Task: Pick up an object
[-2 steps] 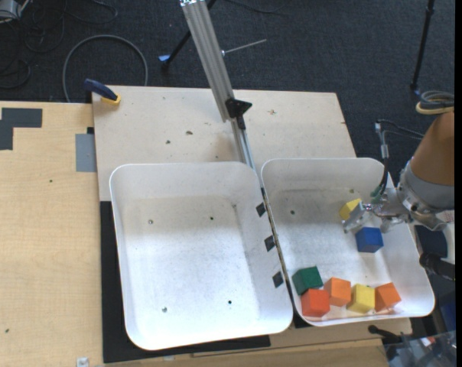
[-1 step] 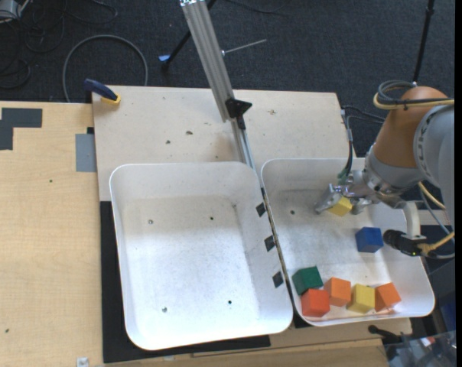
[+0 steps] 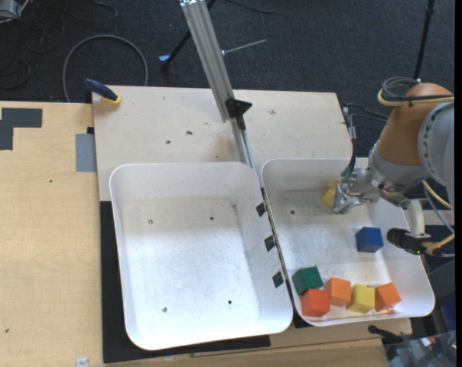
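I am watching the arm (image 3: 414, 140) reaching into the right bin (image 3: 422, 300) from the right side; its gripper (image 3: 346, 197) is sitting low in the upper part of this bin, and a small yellow block (image 3: 330, 196) is lying just at its left, touching the tips or very near to them; I am not able to tell from this view if the gripper is open or closed, and I am not seeing the block between anything, so I am not counting it as held. I am judging the yellow block as light and rigid, probably wood or hard foam, with flat faces that are not slippery; I am thinking the best hold is across two opposite flat faces, square to them, because a hold on a corner is likely turning the block out. The other candidates are lying well apart from the gripper: a blue cube (image 3: 369, 239) is sitting nearer to the middle of the bin, and a row of blocks is resting along the front wall, namely a green cube (image 3: 307, 279), a red-orange cube (image 3: 315, 303), an orange cube (image 3: 339, 290), a yellow cube (image 3: 362, 297) and another orange cube (image 3: 386, 296), all close together, which is making them harder to take one by one. The left bin (image 3: 131, 312) is lying beside, across the divider.
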`<state>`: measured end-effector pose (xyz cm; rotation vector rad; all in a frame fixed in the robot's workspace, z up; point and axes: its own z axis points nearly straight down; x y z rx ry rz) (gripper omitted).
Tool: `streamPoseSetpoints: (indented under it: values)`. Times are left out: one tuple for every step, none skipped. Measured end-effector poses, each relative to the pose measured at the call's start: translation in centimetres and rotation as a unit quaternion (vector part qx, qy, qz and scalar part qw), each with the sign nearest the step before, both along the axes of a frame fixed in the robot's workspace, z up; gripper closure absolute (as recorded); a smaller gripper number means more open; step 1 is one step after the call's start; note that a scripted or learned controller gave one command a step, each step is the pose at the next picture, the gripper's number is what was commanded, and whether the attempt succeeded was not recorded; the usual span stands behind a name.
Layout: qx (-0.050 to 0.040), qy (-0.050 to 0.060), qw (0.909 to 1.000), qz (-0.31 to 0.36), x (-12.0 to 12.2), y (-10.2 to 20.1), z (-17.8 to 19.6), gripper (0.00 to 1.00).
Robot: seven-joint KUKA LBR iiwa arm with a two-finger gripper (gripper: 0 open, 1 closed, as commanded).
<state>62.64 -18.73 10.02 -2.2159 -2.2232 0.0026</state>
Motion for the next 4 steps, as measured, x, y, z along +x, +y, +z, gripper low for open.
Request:
streamPoseSetpoints:
  values:
    - [-0.0001,0.000,1.0000,0.000,0.0,0.0,0.0,0.00]
    - [-0.0004,-0.001,1.0000,-0.001,1.3,-1.5,-1.0,0.00]
    - [-0.0006,-0.002,1.0000,0.000,4.1,-2.1,-0.9,0.00]
    - [-0.0007,0.000,1.0000,0.002,4.0,-2.0,0.0,1.00]
